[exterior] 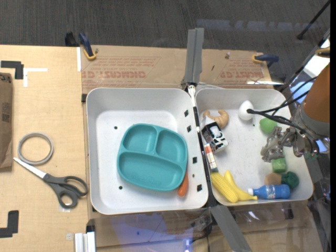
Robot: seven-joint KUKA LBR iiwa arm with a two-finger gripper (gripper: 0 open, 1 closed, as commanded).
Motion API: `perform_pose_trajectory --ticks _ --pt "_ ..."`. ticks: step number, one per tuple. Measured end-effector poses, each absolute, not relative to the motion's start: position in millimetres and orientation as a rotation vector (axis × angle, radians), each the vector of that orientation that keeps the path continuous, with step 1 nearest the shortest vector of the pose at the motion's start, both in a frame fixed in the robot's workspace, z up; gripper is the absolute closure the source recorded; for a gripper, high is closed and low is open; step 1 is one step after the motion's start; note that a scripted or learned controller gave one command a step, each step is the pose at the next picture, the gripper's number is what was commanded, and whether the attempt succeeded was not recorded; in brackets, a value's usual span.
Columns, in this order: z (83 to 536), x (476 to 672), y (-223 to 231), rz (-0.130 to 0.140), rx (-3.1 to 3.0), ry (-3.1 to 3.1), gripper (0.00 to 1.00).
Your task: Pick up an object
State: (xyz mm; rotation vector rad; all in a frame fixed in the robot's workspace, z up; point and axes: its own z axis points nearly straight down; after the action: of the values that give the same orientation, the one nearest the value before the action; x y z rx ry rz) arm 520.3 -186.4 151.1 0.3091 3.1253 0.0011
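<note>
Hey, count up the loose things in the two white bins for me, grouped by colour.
Teal: 2, the divided plate and a dark ball
Green: 2, a light ball and a block
Yellow: 1, banana
Orange: 1, carrot
Blue: 1, bottle
White: 1, ball
Tan: 1, curved toy
Black and white: 1, toy car
Total: 10

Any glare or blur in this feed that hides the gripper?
Camera view: even lighting, soft shadows in both bins; bright glare at the right edge above the gripper, which looks slightly blurred against the right bin; teal plate is sharp.
</note>
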Motion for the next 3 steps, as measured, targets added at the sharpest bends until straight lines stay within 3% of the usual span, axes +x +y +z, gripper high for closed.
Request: perform_pose_trajectory --ticks 1,2,3 --pt "92 603.5 -170 0.000 0.429 3.108 1.00" --pt "103 605.3 -170 -0.001 0.426 3.101 1.00" --pt "93 629.0 -186 -0.001 1.025 2.965 1.00"
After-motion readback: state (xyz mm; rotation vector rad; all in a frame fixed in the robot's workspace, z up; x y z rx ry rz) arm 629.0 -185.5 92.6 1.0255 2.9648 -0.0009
